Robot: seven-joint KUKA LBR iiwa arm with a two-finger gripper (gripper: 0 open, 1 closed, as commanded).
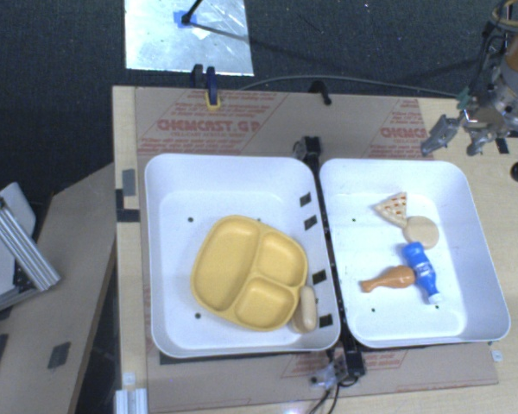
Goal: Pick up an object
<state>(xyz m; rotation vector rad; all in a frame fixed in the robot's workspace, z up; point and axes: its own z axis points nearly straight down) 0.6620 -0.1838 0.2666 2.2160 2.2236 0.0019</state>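
Hand (456, 136) hangs open, holding nothing, above far right edge of right bin (479, 222). In that bin: pizza slice (392, 207), round cookie (421, 231), blue bottle (420, 270), drumstick (387, 279). Left bin (168, 231) w/ yellow tray (249, 272), bread roll (306, 309) alongside.

Left bin (168, 231) held a divided tray (249, 271); a bread roll (306, 308) lay against the tray's near right corner. Right bin (466, 257) held a pizza slice (392, 207), a round cookie (421, 231) just before it, then a bottle (421, 271), with a drumstick (388, 279) to the bottle's left, touching.
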